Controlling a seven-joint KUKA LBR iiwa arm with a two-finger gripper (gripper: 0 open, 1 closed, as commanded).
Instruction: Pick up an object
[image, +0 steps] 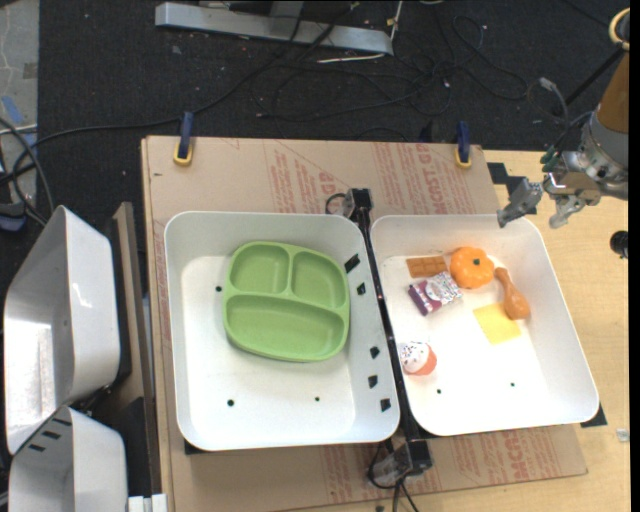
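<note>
The counter (300, 165) is a brown sheet held by two clamps, a yellow-handled one (183, 140) and a blue-handled one (462, 143), along its far edge. On it two shallow white bins sit side by side, touching along their inner rims. The left bin (200, 400) carries a green divided plate (287, 300) with three compartments, lying flat toward the far half of the bin. The right bin (560, 390) holds the small things, gathered in its far-left part: an orange pumpkin-like ball (471, 267), a tan wooden spoon-shaped piece (511, 294) just beside it on the right, a flat yellow square (497, 324) nearer the camera, a brown cracker-like rectangle (427, 265) touching the ball's left side, a purple-and-white packet (433, 293) just below that, and a small white-and-red piece (417, 357) close to the bin's left wall, apart from the others.

The arm comes in at the upper right. Its pincer (545, 205) hangs above the far right corner of the right bin, released, its two fingers spread apart with nothing between them, well apart from the ball and the rest
</note>
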